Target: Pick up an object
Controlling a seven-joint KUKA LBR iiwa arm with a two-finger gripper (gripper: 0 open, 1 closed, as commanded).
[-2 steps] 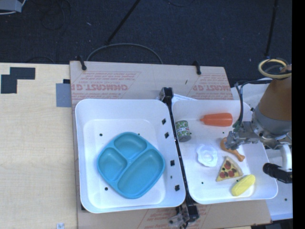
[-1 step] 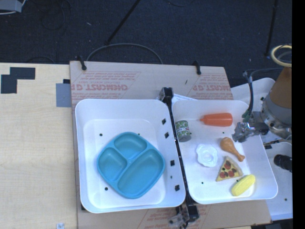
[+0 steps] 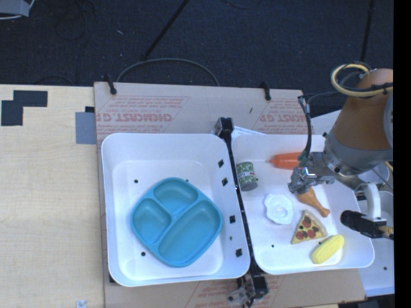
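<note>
My gripper (image 3: 300, 182) hangs low in the right bin (image 3: 359, 262), reaching in from the right. It sits just over the upper end of a brown toy drumstick (image 3: 314, 202) and just below an orange toy carrot (image 3: 286, 161). A white fried egg (image 3: 279, 208) lies to its lower left. Beside the bin divider stands a small green-labelled can (image 3: 246, 175). A pizza slice (image 3: 308, 228) and a yellow corn cob (image 3: 327, 249) lie near the front of the bin. Whether the gripper touches the drumstick is hidden by its own body.
The left bin (image 3: 119, 172) holds a blue divided plate (image 3: 176, 221). A black divider (image 3: 232, 197) runs between the bins. The arm's grey and orange wrist (image 3: 363, 127) looms over the right bin's far right corner.
</note>
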